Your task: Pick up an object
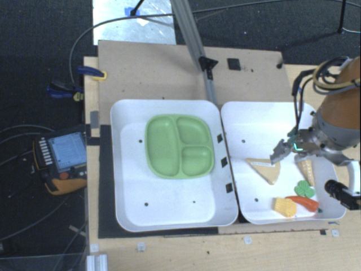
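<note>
Arm: the grey arm with its orange band (338, 109) comes in from the right and leans over the right bin (248, 123).
Jaws: the gripper (280, 151) hangs low in that bin, pointing left and down; from where I stand I cannot tell how far the jaws are parted, and I see nothing between them.
Nearest thing: a pale wedge-shaped toy (266, 169), like a slice of cheese or bread, lies flat on the bin floor just beside the jaws, on their near-left side.
Its long axis: it runs from far-left to near-right, the narrow end toward the left.
What the move turns on: I judge the jaws need only a short drop toward the near-left to straddle the wedge, and they should close across its short width.
Other things in the right bin: a cone (306, 170), a green piece (305, 188), a red-orange carrot (304, 202) and a yellow corn piece (285, 206) cluster in the near-right corner.
Left bin (127, 208): a green divided plate (179, 145) sits in it, well apart from the arm.
Risk: the flat wedge may slide instead of lifting.
</note>
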Controlling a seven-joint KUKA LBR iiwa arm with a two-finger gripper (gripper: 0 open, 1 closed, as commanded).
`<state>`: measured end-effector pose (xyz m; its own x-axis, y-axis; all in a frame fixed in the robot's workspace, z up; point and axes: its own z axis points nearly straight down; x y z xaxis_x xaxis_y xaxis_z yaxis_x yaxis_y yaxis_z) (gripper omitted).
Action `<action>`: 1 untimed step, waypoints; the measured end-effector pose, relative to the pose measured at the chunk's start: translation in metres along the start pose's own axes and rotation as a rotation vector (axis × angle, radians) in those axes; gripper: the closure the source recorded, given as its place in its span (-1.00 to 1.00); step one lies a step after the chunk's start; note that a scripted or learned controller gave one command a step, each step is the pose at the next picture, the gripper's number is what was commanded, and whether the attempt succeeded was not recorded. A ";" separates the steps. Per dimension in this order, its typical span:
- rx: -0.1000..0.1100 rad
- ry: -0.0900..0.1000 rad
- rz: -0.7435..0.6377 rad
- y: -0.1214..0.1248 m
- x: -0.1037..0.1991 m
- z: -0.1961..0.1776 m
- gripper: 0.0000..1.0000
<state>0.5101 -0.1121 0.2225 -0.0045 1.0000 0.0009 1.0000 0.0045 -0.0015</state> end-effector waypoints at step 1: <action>-0.002 0.000 0.000 0.001 0.000 -0.001 -1.00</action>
<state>0.5108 -0.1122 0.2233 -0.0048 1.0000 0.0005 1.0000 0.0048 0.0008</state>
